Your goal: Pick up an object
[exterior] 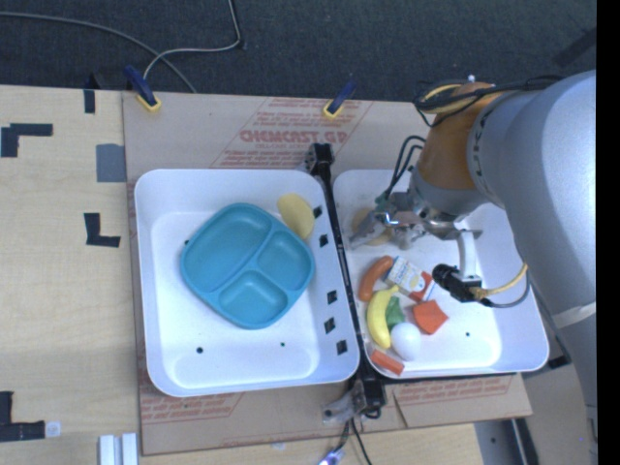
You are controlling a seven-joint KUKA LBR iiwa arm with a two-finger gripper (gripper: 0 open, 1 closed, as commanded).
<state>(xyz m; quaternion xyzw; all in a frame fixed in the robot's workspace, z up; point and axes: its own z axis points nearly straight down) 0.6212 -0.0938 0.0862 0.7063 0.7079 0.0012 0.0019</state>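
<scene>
The gripper (380, 223) is seen low in the right bin (504, 342); its state cannot be told. Just below it lies a carrot (374, 276).

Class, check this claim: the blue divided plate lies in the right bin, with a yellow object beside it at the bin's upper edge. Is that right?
Not quite. The camera view shows the blue divided plate in the left bin, not the right. The rest stands: the yellow object lies beside it toward the bin's upper edge.
</scene>
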